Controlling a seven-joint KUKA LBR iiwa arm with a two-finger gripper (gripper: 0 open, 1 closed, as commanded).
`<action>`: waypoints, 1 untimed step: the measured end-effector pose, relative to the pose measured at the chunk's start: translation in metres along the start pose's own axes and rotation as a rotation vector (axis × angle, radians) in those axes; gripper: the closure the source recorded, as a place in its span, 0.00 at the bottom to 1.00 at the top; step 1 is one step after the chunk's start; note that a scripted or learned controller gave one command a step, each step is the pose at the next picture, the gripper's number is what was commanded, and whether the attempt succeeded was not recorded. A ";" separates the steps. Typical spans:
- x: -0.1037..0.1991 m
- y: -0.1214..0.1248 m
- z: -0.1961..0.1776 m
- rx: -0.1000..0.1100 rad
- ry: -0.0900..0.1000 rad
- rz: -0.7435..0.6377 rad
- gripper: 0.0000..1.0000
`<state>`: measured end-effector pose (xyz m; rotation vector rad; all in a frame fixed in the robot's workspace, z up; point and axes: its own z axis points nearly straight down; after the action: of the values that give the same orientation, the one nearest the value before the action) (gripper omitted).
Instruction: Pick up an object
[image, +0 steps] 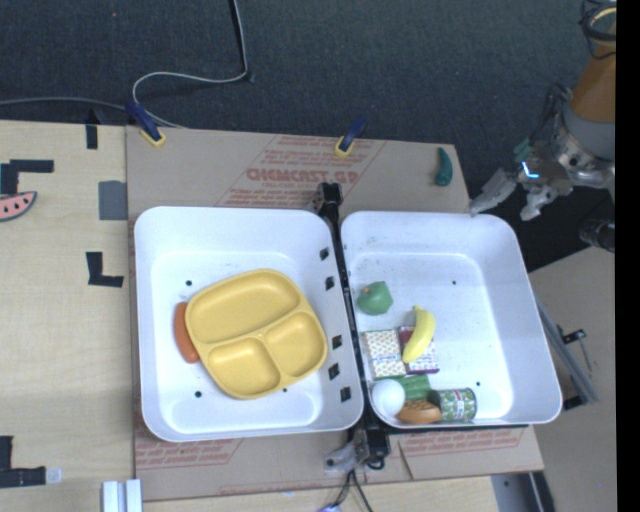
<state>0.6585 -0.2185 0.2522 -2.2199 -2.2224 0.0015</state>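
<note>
The right bin holds a green round piece, a yellow banana, a patterned square packet, a white egg, a small can with a green label, and a brown bun-like item. My gripper hangs at the upper right, just outside the far right corner of that bin, well above and away from the objects. Its two fingers stand spread apart with nothing between them.
The left bin carries a yellow divided tray with an orange-red item tucked at its left edge. A teal clip lies on the cardboard behind the right bin. Cables run across the dark floor at the back.
</note>
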 end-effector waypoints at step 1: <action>0.022 0.011 0.166 -0.003 -0.001 -0.001 0.00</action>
<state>0.6694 -0.1967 0.0866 -2.2210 -2.2255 -0.0007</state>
